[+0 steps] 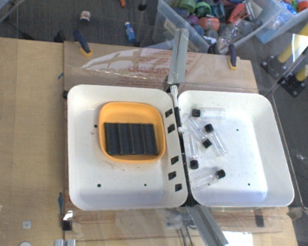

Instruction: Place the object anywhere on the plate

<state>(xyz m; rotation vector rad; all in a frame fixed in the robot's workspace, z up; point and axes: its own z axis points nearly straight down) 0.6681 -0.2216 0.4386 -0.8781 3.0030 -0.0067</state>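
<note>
In the left bin (81,188), orange plate (108,113) bearing black ridged block (130,139), clear black-capped vials (208,143) scattered in right bin (261,169).

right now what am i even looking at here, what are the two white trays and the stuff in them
This is one picture from a camera fixed above a workbench, looking down at a slant. A robot arm normally reaches in from the right side of the picture.

Two shallow white bins sit side by side. The left bin holds an orange plate with a dark ribbed block lying on it. The right bin holds several small clear vials with black caps, scattered near its left side.

The job is to put an object on the plate, presumably one of the vials. None is on the plate yet.

Behind the bench, a clear tub of colourful items stands on the floor.
</note>
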